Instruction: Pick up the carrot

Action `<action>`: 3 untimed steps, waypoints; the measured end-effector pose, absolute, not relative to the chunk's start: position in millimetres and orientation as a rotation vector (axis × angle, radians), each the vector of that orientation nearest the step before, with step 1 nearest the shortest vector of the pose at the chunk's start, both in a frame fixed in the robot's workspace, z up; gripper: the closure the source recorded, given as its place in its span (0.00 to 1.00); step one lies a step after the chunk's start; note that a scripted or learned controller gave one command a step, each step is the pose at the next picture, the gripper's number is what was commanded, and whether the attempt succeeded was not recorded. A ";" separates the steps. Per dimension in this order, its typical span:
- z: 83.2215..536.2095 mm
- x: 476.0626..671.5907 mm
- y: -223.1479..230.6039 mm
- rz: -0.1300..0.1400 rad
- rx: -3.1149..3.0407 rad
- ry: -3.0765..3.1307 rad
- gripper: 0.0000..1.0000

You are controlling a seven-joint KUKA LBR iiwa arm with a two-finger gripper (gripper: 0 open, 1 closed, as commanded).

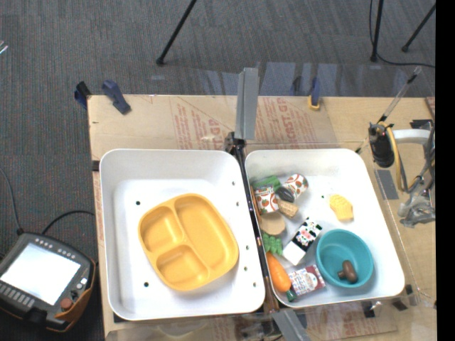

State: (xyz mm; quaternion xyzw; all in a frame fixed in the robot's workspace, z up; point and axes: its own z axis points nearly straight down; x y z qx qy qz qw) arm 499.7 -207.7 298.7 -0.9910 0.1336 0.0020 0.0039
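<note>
The carrot lies at the right bin's seven o'clock corner, tight against the dividing wall. A red-labelled carton, print unreadable, touches it at three o'clock; a cow-print box crowds from one o'clock. The teal bowl sits further right. Gripper fingers: cannot tell.

two bins sit side by side on my table. the left bin holds a divided plate near its middle. in the right bin, the carrot lies at the front left corner, a carton just beside it, and a bowl to the right with a small thing inside.
</note>
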 end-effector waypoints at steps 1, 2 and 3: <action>346.0 485.2 -208.7 -0.002 -3.120 0.303 1.00; 384.1 483.5 -208.7 -0.004 -3.119 0.303 1.00; 229.3 488.6 -199.9 0.016 -3.113 0.309 1.00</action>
